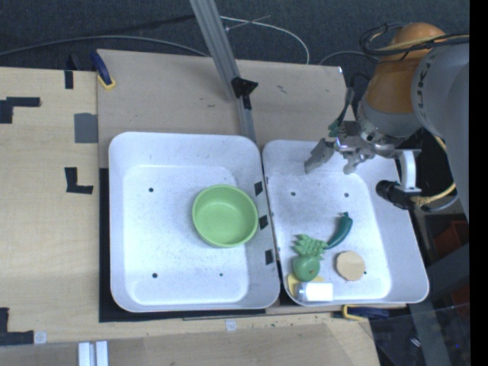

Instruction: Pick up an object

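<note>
Overhead, the arm (427,75) is reaching in from the right, grey, with its orange band sitting above the wrist. The bench (46,204) is carrying two shallow white bins side by side. The left bin (130,227) is lying well to the left of the pincer and below it; the right bin (396,273) is sitting directly under it.

The pincer (333,161) is hanging over the upper part of the right bin, near that bin's far edge. Its two fingers are standing apart, with bare bin floor showing between them, and they are gripping nothing.

A green bowl (225,216) is resting upright in the left bin, down and to the left of the pincer, well apart from it.

The remaining things are clustering in the lower part of the right bin, all below the pincer and well apart from it. A green leafy toy (307,256) is lying below and slightly left of the fingers. A dark teal curved piece (340,230) is lying almost straight below them, just beside the leafy toy. A tan round disc (351,266) is sitting lower, just right of the leafy toy. A small white block (319,290) is lying lowest, touching or nearly touching the bin's near wall; which, I cannot tell.
</note>
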You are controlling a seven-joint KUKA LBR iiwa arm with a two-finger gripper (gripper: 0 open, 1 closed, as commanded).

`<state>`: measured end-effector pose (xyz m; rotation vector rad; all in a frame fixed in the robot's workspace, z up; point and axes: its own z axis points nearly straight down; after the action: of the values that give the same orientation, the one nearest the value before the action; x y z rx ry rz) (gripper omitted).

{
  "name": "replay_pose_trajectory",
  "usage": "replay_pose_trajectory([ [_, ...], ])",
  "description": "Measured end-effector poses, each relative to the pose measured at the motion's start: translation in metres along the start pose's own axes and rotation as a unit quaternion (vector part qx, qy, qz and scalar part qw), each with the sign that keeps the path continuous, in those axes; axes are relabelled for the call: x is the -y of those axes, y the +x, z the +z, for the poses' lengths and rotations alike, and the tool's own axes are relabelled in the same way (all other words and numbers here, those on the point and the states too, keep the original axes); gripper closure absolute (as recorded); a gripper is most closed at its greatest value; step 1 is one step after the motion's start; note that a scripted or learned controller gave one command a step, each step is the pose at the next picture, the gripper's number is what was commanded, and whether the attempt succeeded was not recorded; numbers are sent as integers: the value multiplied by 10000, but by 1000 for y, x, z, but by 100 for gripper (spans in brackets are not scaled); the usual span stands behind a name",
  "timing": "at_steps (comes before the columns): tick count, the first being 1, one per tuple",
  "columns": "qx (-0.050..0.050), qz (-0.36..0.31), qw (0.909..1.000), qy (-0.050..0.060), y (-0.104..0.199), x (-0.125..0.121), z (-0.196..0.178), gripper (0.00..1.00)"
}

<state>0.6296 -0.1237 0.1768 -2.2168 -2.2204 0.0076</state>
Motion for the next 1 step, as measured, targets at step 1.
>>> replay_pose_trajectory([
  [1,-4,0,10000,9,10,4,60,0],
])
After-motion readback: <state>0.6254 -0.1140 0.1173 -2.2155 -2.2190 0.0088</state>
